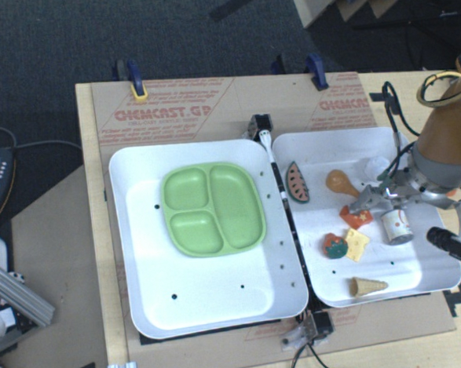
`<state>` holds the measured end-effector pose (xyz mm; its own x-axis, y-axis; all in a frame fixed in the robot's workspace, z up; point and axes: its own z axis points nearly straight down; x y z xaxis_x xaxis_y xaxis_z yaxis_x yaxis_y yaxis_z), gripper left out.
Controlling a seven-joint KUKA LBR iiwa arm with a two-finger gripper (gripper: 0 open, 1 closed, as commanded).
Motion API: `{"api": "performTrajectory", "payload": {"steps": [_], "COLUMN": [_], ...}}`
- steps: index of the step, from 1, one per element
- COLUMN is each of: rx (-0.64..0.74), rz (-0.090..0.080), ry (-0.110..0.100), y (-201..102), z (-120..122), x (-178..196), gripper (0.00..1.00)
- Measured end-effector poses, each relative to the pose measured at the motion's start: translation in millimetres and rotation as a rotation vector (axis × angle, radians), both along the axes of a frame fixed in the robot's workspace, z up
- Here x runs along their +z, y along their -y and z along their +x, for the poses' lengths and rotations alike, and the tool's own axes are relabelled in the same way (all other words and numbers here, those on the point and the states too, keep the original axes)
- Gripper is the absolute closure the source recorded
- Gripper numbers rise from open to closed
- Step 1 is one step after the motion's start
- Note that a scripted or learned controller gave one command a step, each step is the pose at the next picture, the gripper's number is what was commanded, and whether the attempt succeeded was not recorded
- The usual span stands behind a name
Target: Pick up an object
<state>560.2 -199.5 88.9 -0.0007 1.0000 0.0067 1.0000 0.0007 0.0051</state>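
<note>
Cone point(367, 286) nearest, lying by the front rim of the right bin point(405, 265); probably not the pick. Judging by the gripper point(367, 203), likeliest target: red toy point(356, 217), mid-bin, directly under the tip and seemingly touching it. Cannot tell whether spread or closed from this angle, nor whether anything is pinched.

To do it well:
- Centre over red toy before closing; looks offset toward its upper right edge.
- Go low enough to straddle it, then close slowly; small and rounded, likely to squirt out.
- Mind the can point(395, 226), just beside on the right, and cheese point(356, 245), just below, nearly touching; easy to nudge or catch both.
- Lift straight up, no sideways drag.

Farther out: strawberry point(335, 246) beside cheese, pear point(341, 182) near above, melon slice point(296, 182) by the bin's left wall. Well apart, green plate point(214, 208) in left bin point(139, 225); no concern.
</note>
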Motion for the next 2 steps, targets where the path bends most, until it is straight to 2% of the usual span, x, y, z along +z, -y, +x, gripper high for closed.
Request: {"api": "performTrajectory", "payload": {"steps": [1, 2], "rx": [0.001, 0.000], "rz": [-0.006, -0.009], "ry": [0.012, 0.000], "y": [1.6, -3.4], "z": [3.1, -2.2], "x": [15.9, 63.0], "gripper": [1.00, 1.00]}}
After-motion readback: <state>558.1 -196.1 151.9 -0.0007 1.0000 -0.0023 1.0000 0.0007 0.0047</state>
